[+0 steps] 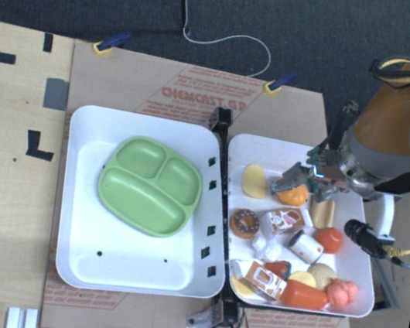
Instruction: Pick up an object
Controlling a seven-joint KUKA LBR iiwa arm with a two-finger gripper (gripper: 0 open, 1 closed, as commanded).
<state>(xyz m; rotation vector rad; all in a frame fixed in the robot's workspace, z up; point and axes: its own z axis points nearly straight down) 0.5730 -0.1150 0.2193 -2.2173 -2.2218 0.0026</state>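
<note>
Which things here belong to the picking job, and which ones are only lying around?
Belong to the job:
- gripper
- orange toy between its fingers
- right bin

Lying about:
- green divided plate in the left bin
- doughnut
- tomato
- yellow toy

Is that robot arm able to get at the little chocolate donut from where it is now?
Probably yes. The donut lies uncovered in the right bin, open from above, with the gripper a short way off.
</note>
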